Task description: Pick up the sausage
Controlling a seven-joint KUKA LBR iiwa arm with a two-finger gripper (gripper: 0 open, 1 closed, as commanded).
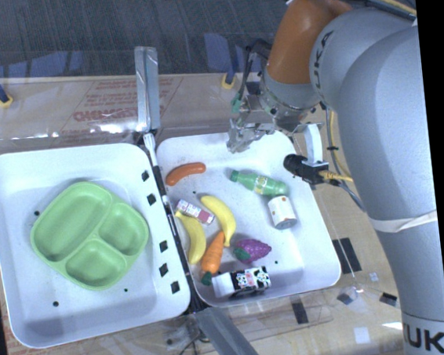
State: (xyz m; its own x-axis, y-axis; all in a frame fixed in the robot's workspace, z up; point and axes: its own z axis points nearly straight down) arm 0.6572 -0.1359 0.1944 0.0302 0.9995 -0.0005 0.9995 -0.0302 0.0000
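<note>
The sausage point(185, 171), a short orange-red link, lies near the back left corner of the right bin point(315, 242), close to the divider. My gripper point(239, 142) hangs over the bin's back edge, to the right of the sausage and a little behind it, apart from it. Nothing shows between its fingers.
The right bin also holds a green bottle point(259, 182), a small can point(282, 211), two bananas point(221, 217), a carrot point(212, 255), a purple grape bunch point(251, 248), a pink wrapped bar point(194, 211) and a cow-print carton point(249, 280). A green divided plate point(88, 234) lies in the left bin.
</note>
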